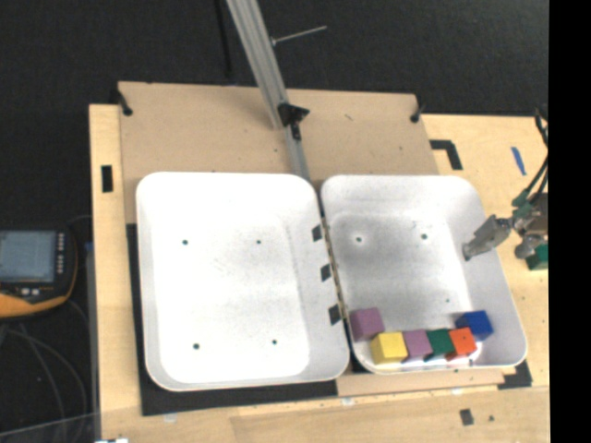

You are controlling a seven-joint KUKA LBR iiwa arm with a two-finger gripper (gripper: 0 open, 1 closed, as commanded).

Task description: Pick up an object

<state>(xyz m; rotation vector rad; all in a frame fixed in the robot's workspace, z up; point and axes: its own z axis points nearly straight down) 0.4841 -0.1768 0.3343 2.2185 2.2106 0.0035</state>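
**Inspector:** What are you seeing from the overhead camera?

**Operator:** I am looking down on two white bins side by side. The left bin (231, 275) is lying bare. The right bin (406, 247) is holding a cluster of small blocks along its near edge: a purple block (367, 321), a yellow block (389, 347), a mauve block (417, 342), a green block (438, 342), an orange block (461, 342) and a blue block (475, 323). They are sitting packed together, several touching.

**Inspector:** And the gripper?

**Operator:** The gripper (485, 238) is sitting at the right rim of the right bin, on the far side of the blocks and well apart from them. Nothing is showing between its fingers, so I am reporting it as holding nothing. How wide it is standing I cannot tell at this resolution.

**Inspector:** Progress against the task?

**Operator:** I am judging the pick as not yet begun. Every block is resting on the bin floor and none is lifted. Remaining, as I am reading it: choosing a block, travelling toward the near edge, descending, closing and lifting.

**Inspector:** Any concerns?

**Operator:** I am flagging the crowding. With the blocks pressing together against the near wall, I am expecting little room for the fingers; the purple and blue blocks, sitting a little farther out from the wall, are looking the more accessible.
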